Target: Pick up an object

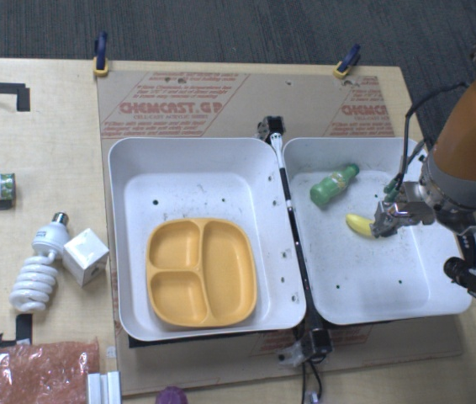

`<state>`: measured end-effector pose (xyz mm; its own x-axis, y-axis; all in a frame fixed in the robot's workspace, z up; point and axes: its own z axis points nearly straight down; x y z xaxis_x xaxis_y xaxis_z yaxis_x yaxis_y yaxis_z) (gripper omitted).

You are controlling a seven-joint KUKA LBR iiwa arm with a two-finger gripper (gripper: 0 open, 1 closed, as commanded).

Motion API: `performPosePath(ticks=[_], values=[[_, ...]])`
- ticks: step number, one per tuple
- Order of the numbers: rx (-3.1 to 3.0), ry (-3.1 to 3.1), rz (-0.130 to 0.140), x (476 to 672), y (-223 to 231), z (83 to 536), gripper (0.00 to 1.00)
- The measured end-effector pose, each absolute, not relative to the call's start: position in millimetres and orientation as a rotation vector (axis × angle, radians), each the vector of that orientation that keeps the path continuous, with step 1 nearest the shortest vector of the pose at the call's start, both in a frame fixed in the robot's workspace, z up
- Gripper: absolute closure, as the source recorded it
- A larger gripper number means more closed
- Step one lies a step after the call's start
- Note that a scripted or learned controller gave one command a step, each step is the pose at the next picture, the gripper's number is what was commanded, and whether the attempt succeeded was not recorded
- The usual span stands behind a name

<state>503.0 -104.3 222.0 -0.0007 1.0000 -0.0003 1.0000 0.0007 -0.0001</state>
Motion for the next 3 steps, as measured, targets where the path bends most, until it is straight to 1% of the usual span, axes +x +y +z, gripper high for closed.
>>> performPosePath(ticks=[1,2,3], values=[[2.223,2.219,-0.001,546.6,-116,103,0.0],[2.219,2.222,0.0,648.6,-99,93,0.0],[2.223,2.219,0.0,577.7,-117,92,0.0]])
